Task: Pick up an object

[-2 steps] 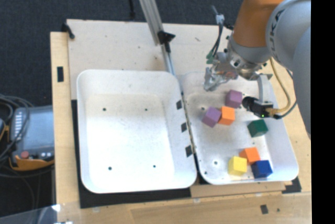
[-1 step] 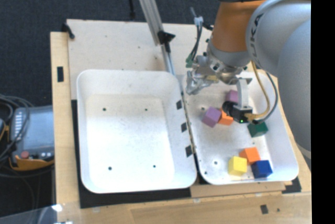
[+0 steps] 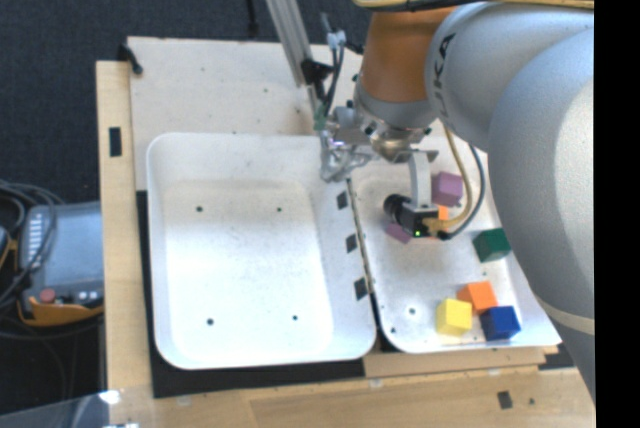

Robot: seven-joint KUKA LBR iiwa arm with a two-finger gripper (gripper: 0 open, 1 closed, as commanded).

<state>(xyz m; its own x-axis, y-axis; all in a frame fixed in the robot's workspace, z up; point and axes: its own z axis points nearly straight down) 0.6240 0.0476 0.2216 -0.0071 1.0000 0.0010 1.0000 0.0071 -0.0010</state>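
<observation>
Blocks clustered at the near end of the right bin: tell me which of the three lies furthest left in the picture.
The yellow block. The orange block and the blue block both lie to its right, the orange one slightly farther back.

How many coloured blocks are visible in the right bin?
5: purple block and green block beside the arm; orange block, yellow block and blue block at the front corner. The arm may hide more.

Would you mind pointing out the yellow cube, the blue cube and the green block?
Yellow cube (image 3: 454, 316), camera view, top face.
Blue cube (image 3: 501, 322), camera view, top face.
Green block (image 3: 491, 244), camera view, top face.
</observation>
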